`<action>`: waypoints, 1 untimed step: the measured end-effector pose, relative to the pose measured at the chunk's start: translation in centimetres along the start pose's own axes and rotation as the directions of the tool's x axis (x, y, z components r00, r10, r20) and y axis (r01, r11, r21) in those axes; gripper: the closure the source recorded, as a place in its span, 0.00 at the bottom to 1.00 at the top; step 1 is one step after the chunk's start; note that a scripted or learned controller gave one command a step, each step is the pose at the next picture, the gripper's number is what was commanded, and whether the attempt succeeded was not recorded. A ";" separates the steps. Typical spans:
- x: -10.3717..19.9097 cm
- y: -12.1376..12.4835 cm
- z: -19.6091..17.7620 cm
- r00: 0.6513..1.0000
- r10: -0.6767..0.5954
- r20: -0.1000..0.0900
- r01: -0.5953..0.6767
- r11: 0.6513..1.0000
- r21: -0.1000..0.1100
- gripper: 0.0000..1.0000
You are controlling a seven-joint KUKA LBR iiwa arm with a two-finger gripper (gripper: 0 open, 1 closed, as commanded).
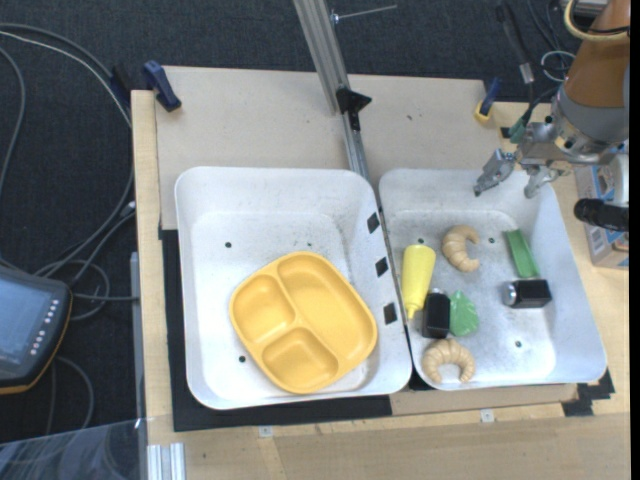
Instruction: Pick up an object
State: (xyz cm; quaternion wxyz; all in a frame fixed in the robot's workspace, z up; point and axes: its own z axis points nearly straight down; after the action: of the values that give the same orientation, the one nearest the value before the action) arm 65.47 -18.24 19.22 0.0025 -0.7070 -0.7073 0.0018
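**Arm poised at upper right**

The grey KUKA arm with its orange band (600, 53) reaches in from the right edge. Its metal two-finger gripper (515, 173) points down and leftward, the fingers (490, 178) spread apart with nothing between them.

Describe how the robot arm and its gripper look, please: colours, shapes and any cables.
The arm is a thick rounded column, orange-brown above and grey below near the wrist. At its end sits a small metallic grey gripper with two thin fingers. Thin cables, one of them green, run beside the wrist.
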 end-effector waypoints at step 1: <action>0.4 -0.3 6.3 1.000 -0.001 -0.001 0.001 1.000 0.002 0.00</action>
State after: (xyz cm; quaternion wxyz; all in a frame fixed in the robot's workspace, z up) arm 65.16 -17.84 12.91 0.0036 -0.7067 -0.7075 0.0021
